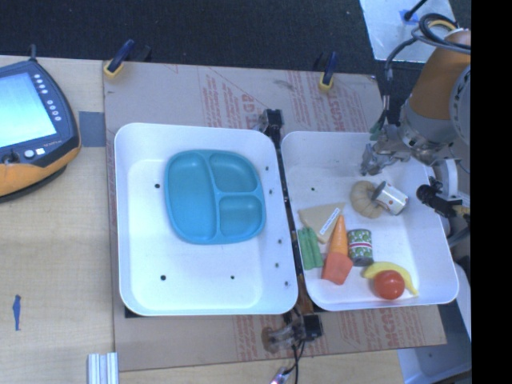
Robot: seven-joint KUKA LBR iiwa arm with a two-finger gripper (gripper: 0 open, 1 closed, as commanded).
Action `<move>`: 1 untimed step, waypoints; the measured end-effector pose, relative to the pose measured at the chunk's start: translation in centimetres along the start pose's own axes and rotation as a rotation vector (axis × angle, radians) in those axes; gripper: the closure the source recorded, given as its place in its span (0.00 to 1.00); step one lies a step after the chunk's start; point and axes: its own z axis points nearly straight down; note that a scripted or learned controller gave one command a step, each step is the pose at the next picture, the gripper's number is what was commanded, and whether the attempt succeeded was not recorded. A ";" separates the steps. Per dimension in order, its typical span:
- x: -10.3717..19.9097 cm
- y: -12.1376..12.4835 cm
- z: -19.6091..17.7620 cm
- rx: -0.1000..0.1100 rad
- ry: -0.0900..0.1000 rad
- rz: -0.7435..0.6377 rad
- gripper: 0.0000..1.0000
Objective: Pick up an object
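A pale wooden surface (56, 254) carries a brown cardboard sheet (240, 94) with two white bins; dark floor lies along the top of the frame. At upper right the gripper (374, 160) hangs over the right bin (432, 254), nothing held. Toy food, including a carrot (338, 250), lies lower in the right bin.

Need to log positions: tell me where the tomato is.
The tomato lies in the right bin, near its front right corner, against the banana and right of the can.
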 end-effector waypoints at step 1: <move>0.0 0.0 0.0 0.001 0.000 -0.001 0.00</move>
